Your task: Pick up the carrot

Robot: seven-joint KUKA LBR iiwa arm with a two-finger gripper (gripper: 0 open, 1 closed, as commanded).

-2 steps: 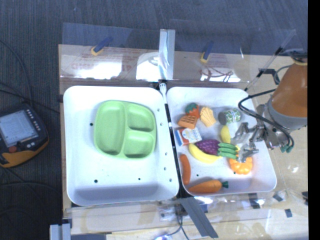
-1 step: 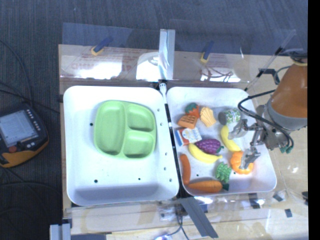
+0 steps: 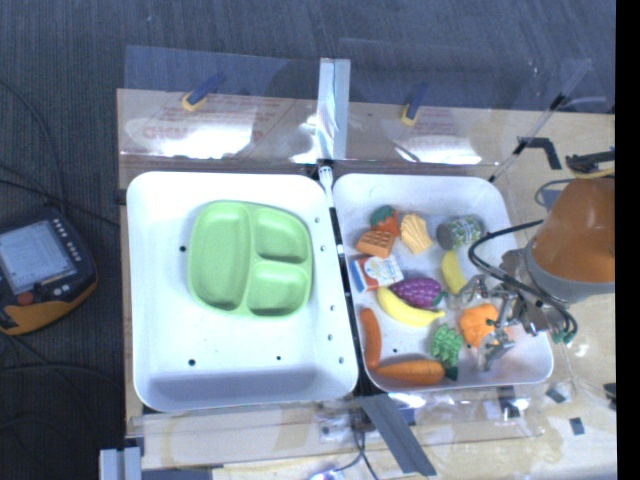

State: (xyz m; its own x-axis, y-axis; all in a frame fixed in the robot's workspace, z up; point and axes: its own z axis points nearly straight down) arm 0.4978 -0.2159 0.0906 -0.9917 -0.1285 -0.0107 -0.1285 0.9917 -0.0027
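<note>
The carrot [image 3: 408, 371], long and orange, lies flat along the front wall of the right bin [image 3: 528, 368]. My gripper [image 3: 494, 330] is low in the bin's front right corner, to the right of the carrot and apart from it. It sits right against a small orange toy [image 3: 477, 321], beside a green broccoli [image 3: 446, 343]. The gripper's metal parts and cables cover the spot where it meets that toy.
The right bin also holds a banana [image 3: 405, 309], purple grapes [image 3: 417, 290], a red sausage-like piece [image 3: 370, 335], a waffle [image 3: 378, 242] and several other toy foods. The left bin [image 3: 160, 368] holds a green divided plate [image 3: 250, 258]. A clear divider [image 3: 333, 108] stands behind the bins.
</note>
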